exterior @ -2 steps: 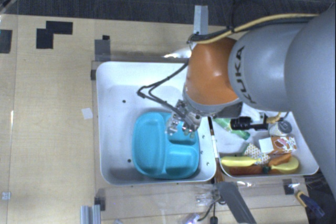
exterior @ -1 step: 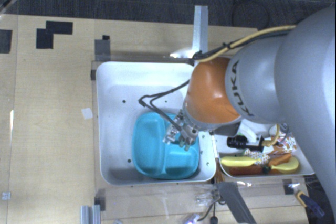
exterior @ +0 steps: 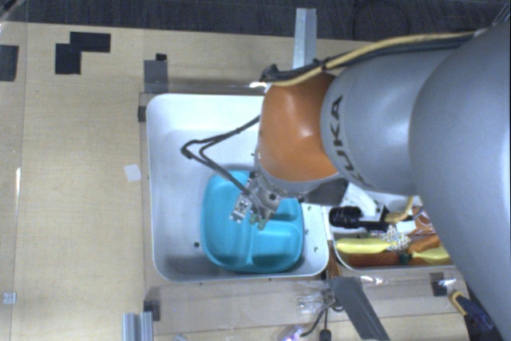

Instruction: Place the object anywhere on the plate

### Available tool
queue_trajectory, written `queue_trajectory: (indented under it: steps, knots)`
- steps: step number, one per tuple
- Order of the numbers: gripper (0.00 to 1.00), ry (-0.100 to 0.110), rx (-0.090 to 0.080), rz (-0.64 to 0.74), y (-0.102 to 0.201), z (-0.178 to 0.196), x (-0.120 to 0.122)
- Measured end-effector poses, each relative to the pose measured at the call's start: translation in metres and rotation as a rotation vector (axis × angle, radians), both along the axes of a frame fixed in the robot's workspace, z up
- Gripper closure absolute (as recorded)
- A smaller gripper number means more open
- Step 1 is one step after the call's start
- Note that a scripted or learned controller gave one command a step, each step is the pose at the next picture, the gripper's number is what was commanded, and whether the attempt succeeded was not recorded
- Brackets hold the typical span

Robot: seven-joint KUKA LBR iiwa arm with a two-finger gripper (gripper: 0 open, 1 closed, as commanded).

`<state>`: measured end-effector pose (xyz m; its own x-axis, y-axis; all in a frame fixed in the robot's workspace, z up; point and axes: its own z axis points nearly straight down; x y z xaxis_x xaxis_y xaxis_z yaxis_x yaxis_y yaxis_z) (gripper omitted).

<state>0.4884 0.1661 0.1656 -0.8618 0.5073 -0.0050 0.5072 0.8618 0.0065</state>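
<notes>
**Figure.** Slanted overhead view of the bench (exterior: 72, 196) with two shallow white bins side by side.

(a) The grey arm (exterior: 423, 116) enters from the view's right and fills much of that side. Its casing bears dark letters set sideways, of which "UKA" (exterior: 338, 141) can be read. The start of the word is hidden at the edge of the orange band (exterior: 295, 132).

(b) The gripper (exterior: 254, 212) hangs below the orange band, over the plate (exterior: 239, 247) and near its upper middle. At this scale it cannot be told how wide the gripper stands or whether it holds anything. A thin black cable (exterior: 209, 144) loops from the gripper across the bin floor.

(c) The plate is turquoise, squarish with rounded corners, and lies in the near right part of the left-hand bin (exterior: 172, 172).

(d) The right-hand bin (exterior: 334, 255), largely covered by the arm, holds a yellow thing (exterior: 363, 248) and an orange thing (exterior: 423, 240) close together. Which of them is the task's object cannot be told.

(e) Black angular marks (exterior: 80, 52) sit on the bench at upper left. No writing is legible on them.
</notes>
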Motion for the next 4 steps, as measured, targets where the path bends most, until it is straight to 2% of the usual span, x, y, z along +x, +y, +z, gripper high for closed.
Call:
queue_trajectory:
  steps: [1,2,3,4]
  knots:
    - [1.0,0.002,-0.001,-0.054,-0.049,-0.013,0.0]
    - [1.0,-0.029,0.007,-0.204,-0.049,-0.049,0.009]
    - [1.0,0.002,0.001,-0.288,-0.017,-0.009,0.0]
    - [1.0,-0.001,0.0,-0.131,-0.003,0.131,0.075]
